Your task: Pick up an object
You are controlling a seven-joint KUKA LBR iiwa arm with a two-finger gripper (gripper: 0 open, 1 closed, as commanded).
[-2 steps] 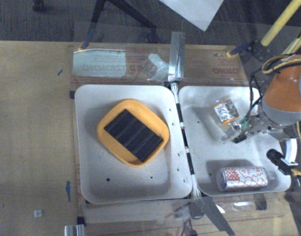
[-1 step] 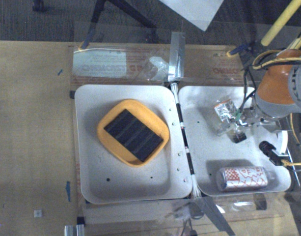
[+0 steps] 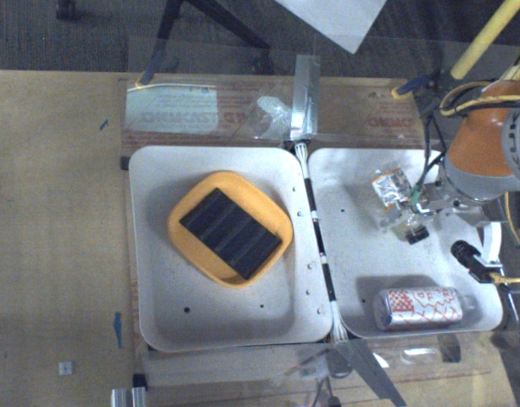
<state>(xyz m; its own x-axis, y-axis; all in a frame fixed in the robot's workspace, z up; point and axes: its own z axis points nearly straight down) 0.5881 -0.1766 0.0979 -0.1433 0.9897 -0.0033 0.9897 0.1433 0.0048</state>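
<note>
In the left bin [image 3: 149,312] lies a yellow-orange rounded block with a black ribbed panel on top [image 3: 230,227]. The right bin [image 3: 361,303] holds a red-and-white patterned can [image 3: 419,306] on its side near the front wall. A small crumpled silvery packet [image 3: 388,185] lies toward the back. The arm, with its orange band [image 3: 487,147], comes in from the right. My gripper [image 3: 410,219] hangs low just right of and in front of the packet, with a dark tip by the bin floor. Nothing is visibly held.
A metal divider post [image 3: 306,100] stands behind the seam between the bins. Cables [image 3: 429,155] loop beside the wrist. A black part [image 3: 470,259] sticks out at the right bin's right wall. Bare wooden bench [image 3: 56,227] stretches to the left.
</note>
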